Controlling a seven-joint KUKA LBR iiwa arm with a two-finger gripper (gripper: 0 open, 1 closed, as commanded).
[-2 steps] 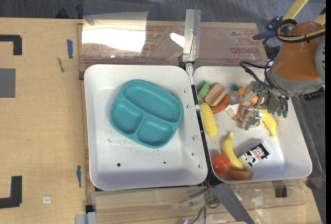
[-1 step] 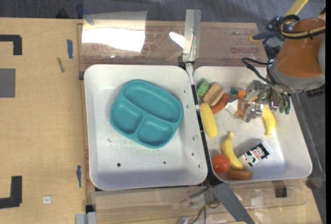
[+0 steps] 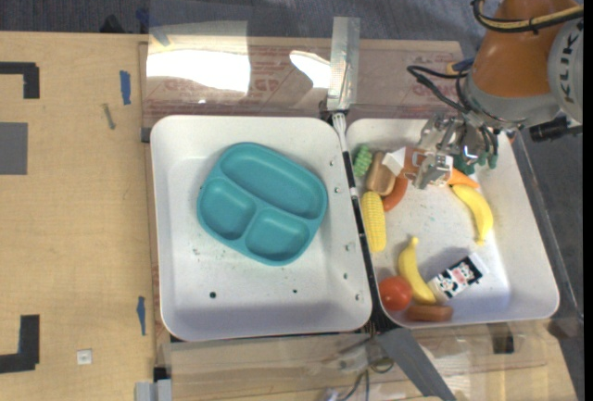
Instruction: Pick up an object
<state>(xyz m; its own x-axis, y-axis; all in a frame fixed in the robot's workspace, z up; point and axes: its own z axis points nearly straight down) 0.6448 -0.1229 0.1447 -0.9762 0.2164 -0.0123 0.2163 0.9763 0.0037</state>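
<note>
Metal-grey, the gripper [image 3: 443, 158] hangs over the upper middle of the right bin [image 3: 533, 269]; whether anything sits between its tips cannot be told at this resolution, and no object is visibly held. Directly at its left lies a cluster of toy food: a brown piece [image 3: 379, 173] on a red-orange piece [image 3: 396, 193], with a green piece [image 3: 361, 158] beyond, against the dividing wall. Just to its right and below lies a yellow banana [image 3: 476, 209]; its long axis runs down and slightly rightward, away from the gripper. A corn cob [image 3: 372, 220] lies lengthwise along the bin's left wall. Further down are a second banana [image 3: 414, 271], a tomato [image 3: 395, 294] and a black-and-white card [image 3: 459, 277], all well apart from the gripper. The left bin [image 3: 176, 205] bears a teal divided plate [image 3: 262, 202]. Judgement: the brown piece and the upper banana are the nearest candidates; a short descent leftward would reach the cluster.
</note>
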